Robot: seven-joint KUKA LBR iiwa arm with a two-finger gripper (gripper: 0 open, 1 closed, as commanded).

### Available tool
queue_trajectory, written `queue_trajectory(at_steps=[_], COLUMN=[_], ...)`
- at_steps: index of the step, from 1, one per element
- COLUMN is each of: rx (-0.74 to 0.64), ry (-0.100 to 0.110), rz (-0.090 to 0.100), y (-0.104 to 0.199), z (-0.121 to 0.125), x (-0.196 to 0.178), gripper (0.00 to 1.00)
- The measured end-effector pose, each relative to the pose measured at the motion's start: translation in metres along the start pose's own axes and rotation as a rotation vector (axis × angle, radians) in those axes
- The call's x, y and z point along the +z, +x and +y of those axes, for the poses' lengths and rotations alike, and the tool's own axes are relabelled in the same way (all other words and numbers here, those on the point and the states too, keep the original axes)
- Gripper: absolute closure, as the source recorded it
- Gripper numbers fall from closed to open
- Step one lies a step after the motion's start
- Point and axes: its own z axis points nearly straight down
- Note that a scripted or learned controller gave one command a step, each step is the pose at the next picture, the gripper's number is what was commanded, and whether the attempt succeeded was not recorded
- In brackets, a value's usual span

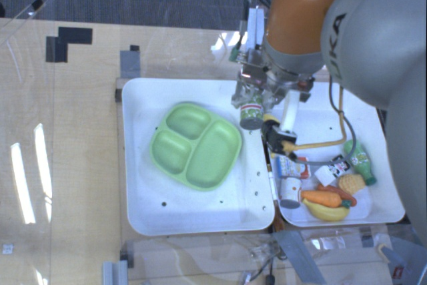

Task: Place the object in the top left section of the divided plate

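- The tool (252,103) hangs above the right rim of the left bin (133,143), upper middle of the frame, under the arm's orange band (300,3).
- A small green-and-white can-like object (251,115) sits at the tool's tip. It looks to be pinched between the fingers, which are closed in around its top, though the wrist hardware crowds that spot and the hold is hard to confirm.
- The object appears lifted clear of the bin floor, just off the right edge of the divided plate (195,145), not over any section.
- The divided plate is green and lies turned at an angle in the middle of the left bin. One large section faces lower right; two smaller ones face upper left.
- The target section (189,120) is judged to be the small one nearest the frame's top, left of the tool.
- Judged step: carry phase, object up and placement not yet done. The next move calls for a short travel left, then a descent.
- The right bin (383,210) holds the spare items: a toy carrot (323,197), a banana (327,211), a green bottle (360,161) and small cartons, heaped toward the lower right.
- Risk: the plate's tilt in the frame makes it easy to pick the wrong section.
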Motion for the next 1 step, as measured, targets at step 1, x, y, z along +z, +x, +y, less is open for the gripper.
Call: queue_trajectory(at_steps=[1], rx=[-0.088], ry=[0.005], rz=[-0.001], y=[0.0494], z=[-0.0347], x=[0.0942], gripper=[1.00])
